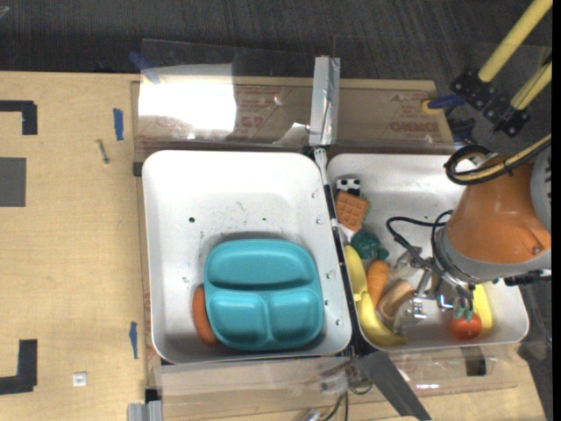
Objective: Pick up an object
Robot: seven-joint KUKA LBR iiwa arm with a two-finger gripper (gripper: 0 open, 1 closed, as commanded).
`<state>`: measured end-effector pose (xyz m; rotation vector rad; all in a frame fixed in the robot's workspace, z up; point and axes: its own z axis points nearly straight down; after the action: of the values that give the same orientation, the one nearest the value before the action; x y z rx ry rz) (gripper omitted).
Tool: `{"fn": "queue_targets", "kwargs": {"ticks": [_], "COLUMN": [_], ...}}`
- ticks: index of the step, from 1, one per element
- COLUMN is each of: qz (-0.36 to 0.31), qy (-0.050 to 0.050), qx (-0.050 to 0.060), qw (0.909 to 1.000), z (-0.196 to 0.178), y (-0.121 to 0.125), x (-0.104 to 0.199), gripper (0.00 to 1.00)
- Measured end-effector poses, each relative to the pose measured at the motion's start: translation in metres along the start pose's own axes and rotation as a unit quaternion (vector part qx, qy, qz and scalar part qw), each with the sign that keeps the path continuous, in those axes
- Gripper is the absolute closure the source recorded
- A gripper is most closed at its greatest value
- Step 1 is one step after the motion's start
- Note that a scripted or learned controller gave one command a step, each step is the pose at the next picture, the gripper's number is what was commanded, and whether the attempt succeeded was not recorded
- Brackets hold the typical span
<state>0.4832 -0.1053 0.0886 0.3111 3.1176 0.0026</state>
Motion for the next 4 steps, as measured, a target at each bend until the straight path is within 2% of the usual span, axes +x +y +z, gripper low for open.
{"fn": "queue_targets", "kwargs": {"ticks": [1, 2, 3, 4], "qz": [0.009, 0.092, 0.124, 0.184], "qy": [0.000, -0.001, -0.002, -0.001], "qx": [0.002, 0.001, 0.004, 0.001], "qw": [1.0000, 0.9958, 0.9923, 0.9829], "z": [0.001, 0.001, 0.000, 0.000], "y": [0.021, 0.020, 0.027, 0.020], "x": [-0.050, -0.115, -0.105, -0.056], "gripper": [0.00, 0.00, 0.00, 0.00]}}
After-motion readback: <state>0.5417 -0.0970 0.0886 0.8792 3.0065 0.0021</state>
